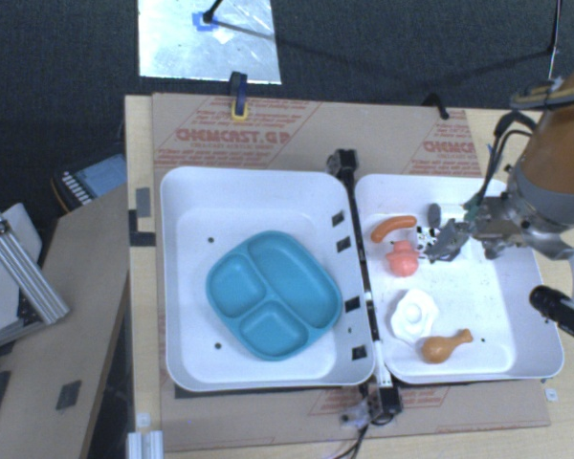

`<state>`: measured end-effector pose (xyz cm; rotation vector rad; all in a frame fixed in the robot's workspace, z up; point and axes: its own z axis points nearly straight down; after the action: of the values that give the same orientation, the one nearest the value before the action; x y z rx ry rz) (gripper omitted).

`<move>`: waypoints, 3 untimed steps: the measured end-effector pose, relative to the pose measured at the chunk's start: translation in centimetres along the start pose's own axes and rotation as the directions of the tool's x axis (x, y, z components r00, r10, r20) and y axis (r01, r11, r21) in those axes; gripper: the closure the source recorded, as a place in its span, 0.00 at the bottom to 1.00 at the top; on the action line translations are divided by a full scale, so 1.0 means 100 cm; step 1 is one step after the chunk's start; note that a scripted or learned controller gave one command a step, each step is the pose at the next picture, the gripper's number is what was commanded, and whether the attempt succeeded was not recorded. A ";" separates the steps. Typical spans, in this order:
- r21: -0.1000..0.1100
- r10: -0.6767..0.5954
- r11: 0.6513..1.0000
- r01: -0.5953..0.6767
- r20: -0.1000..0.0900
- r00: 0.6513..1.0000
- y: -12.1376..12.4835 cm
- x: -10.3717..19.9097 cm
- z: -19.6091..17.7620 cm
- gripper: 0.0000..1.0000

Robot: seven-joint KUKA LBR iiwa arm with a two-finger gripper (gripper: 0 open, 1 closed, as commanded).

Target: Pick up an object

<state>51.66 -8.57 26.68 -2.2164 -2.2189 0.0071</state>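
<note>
Gripper (444,240) hanging low over the right bin (526,304), reaching in from the right; cannot tell how far open, nothing visibly held. Sitting just left of it: pink toy (403,259), with sausage (393,227) slightly up-left. Lying below-left: fried egg (413,315) and drumstick (444,346). Resting far left in the other bin (187,218): blue tray (273,295). Looking like pickup not yet done; closing and lifting remaining, likely on the pink toy.
</note>
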 end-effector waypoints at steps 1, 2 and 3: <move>-0.009 -0.002 1.000 0.002 0.001 1.000 0.002 0.000 -0.004 0.00; -0.003 0.000 1.000 0.000 0.000 1.000 -0.003 0.001 0.058 0.00; -0.002 0.001 1.000 -0.001 0.000 1.000 -0.005 -0.001 0.120 0.00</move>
<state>51.07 -8.66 14.64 -2.2179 -2.2192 0.0044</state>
